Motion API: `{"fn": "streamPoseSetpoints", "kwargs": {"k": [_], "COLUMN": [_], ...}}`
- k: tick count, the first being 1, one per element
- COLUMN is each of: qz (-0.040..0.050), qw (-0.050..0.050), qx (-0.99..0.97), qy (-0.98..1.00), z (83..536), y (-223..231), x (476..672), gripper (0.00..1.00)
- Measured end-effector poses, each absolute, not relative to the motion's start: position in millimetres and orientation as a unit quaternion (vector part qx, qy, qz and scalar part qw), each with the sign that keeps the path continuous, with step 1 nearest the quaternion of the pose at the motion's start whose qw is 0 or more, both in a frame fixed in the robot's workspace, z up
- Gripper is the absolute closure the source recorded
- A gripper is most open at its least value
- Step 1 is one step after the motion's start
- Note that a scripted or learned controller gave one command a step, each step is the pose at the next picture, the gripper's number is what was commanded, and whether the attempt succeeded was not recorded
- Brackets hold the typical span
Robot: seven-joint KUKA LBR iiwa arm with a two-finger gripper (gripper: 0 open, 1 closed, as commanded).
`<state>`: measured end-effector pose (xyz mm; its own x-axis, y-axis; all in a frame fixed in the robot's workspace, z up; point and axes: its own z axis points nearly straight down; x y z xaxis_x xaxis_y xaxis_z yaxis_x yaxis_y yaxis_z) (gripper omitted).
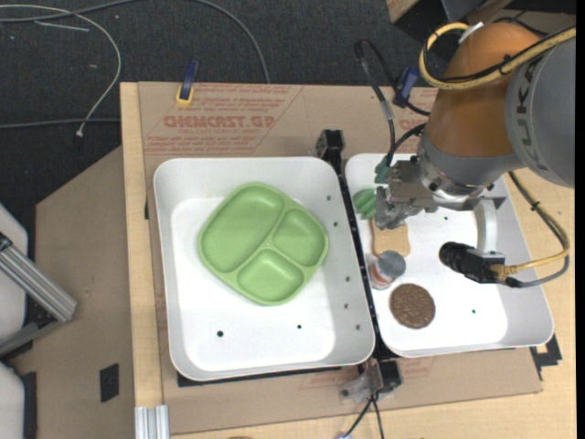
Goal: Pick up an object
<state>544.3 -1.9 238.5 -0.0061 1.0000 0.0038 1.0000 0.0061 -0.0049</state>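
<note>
My gripper [391, 214] hangs over the left part of the right bin [521, 323], just above a tan flat piece [393, 241]. A small green thing [364, 199] lies to the gripper's left by the bin wall. Below the tan piece sits a small grey and red object [388, 267], and a brown round disc [413, 305] lies nearer the front. Nothing shows between the gripper and these things.
The left bin [183, 208] holds a green divided plate [263, 242]. A black divider rail [355, 245] runs between the bins. Cardboard lies under both bins, and cables trail across the dark floor behind.
</note>
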Motion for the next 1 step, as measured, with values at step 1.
{"fn": "streamPoseSetpoints", "kwargs": {"k": [1], "qz": [0.0005], "qw": [0.003], "qx": [-0.705], "qy": [-0.709], "z": [229.5], "y": [49.8], "x": [526.7], "gripper": [1.0]}}
